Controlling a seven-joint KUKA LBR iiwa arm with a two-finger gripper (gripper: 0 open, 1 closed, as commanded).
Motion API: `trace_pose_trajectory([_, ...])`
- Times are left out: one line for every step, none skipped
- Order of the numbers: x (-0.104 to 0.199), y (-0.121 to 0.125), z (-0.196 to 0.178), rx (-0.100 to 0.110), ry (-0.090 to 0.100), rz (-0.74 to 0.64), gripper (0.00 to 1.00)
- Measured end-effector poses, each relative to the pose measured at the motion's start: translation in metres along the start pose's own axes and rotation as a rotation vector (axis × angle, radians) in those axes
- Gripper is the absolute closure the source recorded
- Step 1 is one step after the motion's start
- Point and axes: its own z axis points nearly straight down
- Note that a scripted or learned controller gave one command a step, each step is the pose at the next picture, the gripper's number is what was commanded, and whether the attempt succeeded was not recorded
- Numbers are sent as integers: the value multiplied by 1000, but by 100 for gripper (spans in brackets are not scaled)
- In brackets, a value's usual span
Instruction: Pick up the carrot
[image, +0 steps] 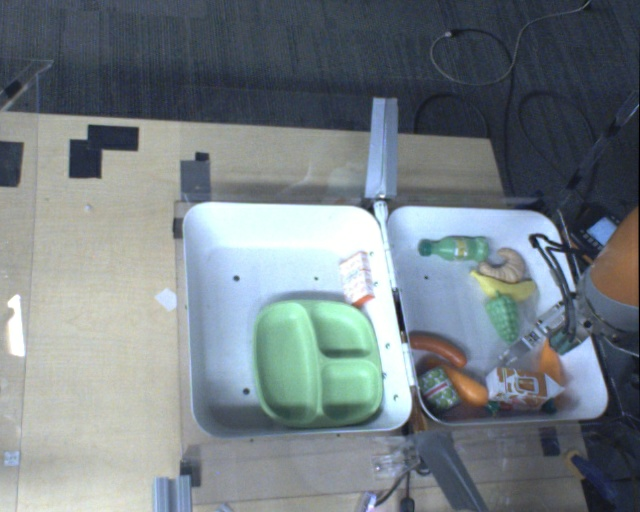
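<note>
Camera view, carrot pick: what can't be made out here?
- Gripper: too small and blurred to tell how its fingers stand, or whether it touches the carrot.
- Arm: cut off by the right edge.
- Carton: print too small to read.
- Carrot: upper end hidden by the gripper.

Gripper (540, 338) low over right bin (590, 400), near its right wall, at the orange carrot (551, 362); grasp not discernible. Carton (522, 387) just left of carrot. Green bottle (455, 247) at far side. Left bin (230, 240) holds green divided tray (315, 362) and small packet (357, 277).
</note>
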Motion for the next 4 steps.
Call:
trace_pose_trajectory([-1,3,-11,-5,-5,1,100])
trace_pose_trajectory([-1,3,-11,-5,-5,1,0])
trace_pose_trajectory([0,-3,24,12,8,-24,0])
trace_pose_trajectory([0,0,12,6,3,-24,100])
